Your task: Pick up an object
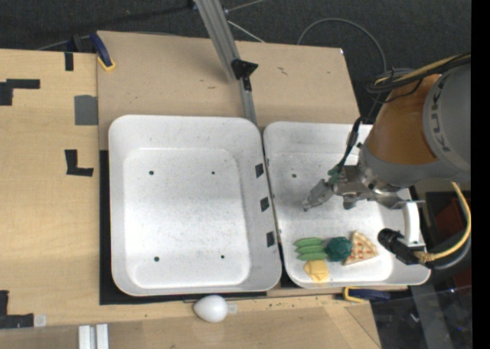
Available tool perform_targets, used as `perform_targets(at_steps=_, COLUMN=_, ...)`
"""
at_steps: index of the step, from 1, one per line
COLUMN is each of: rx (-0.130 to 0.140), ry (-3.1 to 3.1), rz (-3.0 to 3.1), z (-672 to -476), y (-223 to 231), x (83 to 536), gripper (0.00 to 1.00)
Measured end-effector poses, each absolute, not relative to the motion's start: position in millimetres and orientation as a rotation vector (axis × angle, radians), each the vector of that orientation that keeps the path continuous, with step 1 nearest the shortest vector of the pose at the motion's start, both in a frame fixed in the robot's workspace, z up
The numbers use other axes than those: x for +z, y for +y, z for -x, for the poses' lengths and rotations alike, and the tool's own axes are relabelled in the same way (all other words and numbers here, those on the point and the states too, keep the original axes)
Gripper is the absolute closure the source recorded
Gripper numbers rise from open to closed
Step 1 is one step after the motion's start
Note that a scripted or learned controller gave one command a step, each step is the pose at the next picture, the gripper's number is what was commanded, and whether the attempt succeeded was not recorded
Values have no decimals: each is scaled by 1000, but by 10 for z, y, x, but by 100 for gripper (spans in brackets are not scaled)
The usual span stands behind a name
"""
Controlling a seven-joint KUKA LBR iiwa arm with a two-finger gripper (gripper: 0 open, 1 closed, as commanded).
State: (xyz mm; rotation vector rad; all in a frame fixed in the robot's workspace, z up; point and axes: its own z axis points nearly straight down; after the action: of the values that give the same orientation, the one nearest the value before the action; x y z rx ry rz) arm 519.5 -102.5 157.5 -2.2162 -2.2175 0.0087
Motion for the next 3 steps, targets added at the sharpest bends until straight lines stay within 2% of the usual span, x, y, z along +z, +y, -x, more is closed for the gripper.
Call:
perform_targets(at_steps=1, rx=9, ry=-2218, rz=2215, z=-5240, y=-966, x=970, gripper=0)
perform_targets(at_steps=2, rx=3, ry=-2221, rz=2220, z=-5238, y=-964, x=890, gripper=0)
perform_targets(at_steps=3, rx=3, ry=-2221, rz=2218, z=-5235, y=-959, x=991, gripper=100)
